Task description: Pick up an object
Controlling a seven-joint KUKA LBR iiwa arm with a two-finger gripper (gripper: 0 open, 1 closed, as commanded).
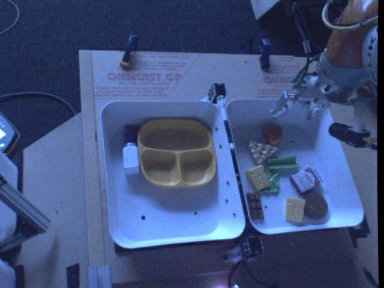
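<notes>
Barely begun, by the look of it. Claw [298, 105] hanging over the far rim of the right bin [342, 161], at about twelve o'clock of that bin, fingers spread wide and nothing between them. No object lifted yet.

Pickable things all lying on the right bin's floor: a round reddish piece [272, 133] nearest the claw, just toward six o'clock from it; a pizza slice [261, 151] beside that; green bean pieces [281, 163] near the middle; a yellow cheese block [258, 177] at about eight o'clock; a chocolate bar [255, 206] at seven o'clock; a second cheese square [294, 209] and a dark cookie [315, 205] toward five o'clock; a reddish-purple block [303, 180] at about four o'clock.

Left bin [114, 161] carrying a yellow divided tray [176, 152] with a small white bottle [131, 158] touching its nine o'clock side.

Left to do, judging from this: pick a target, descend, close on it, lift clear. Reddish piece probably the shortest reach.
</notes>
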